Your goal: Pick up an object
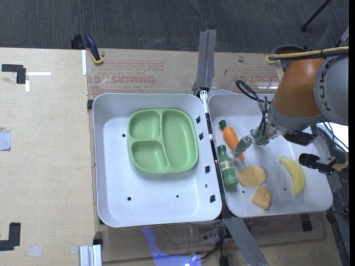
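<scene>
Left shallow white bin (111, 204): one pale green three-compartment plastic plate (163, 141), lying flat near the bin's middle.

Right shallow white bin (316, 201): five small items.
- Orange toy carrot with a green top (229, 135), lying near the divider between the bins.
- Green plastic bottle (226, 167), lying along the left wall, just below the carrot.
- Flat tan disc, cookie-like (252, 175), just beside the bottle's lower end.
- Small orange-brown wedge, bread-like (262, 197), near the disc, toward the front wall.
- Yellow toy banana (294, 174), well apart from the others, on the right side.

Grey arm with orange band (299, 87): reaches in from the right, over the right bin. Two-finger gripper (244, 144) sits low at the carrot's lower end, apparently touching or just above it. I cannot tell whether it is spread or closed; that part is too small and blurred.

Progress, as I judge it: the approach looks done, with the carrot the likely target. Nothing is raised; every item rests on the bin floor. Grasp and lift remain.
</scene>
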{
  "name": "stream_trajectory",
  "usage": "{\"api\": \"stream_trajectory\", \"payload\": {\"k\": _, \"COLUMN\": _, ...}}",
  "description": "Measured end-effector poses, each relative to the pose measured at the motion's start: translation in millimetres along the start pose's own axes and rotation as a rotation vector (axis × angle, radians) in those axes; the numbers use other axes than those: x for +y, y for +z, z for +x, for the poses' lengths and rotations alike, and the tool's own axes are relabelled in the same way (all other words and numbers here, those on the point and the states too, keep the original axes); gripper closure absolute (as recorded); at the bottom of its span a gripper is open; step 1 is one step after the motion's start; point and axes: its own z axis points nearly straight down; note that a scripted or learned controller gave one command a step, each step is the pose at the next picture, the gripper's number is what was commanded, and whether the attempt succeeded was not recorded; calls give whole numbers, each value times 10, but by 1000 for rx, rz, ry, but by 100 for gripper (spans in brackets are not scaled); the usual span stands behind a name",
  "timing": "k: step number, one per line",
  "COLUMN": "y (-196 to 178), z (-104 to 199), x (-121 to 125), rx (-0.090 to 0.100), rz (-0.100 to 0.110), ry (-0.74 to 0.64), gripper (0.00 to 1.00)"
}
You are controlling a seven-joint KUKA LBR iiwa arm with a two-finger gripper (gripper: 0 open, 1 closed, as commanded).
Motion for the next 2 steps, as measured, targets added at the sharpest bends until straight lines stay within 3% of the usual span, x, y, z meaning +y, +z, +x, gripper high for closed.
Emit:
{"api": "stream_trajectory", "payload": {"k": 1, "y": -95, "z": -16, "x": -3, "rx": -1, "rz": -2, "ry": 6, "gripper": 100}}
{"api": "stream_trajectory", "payload": {"k": 2, "y": -941, "z": 216, "x": 924, "rx": -3, "rz": -1, "ry": 153, "gripper": 100}}
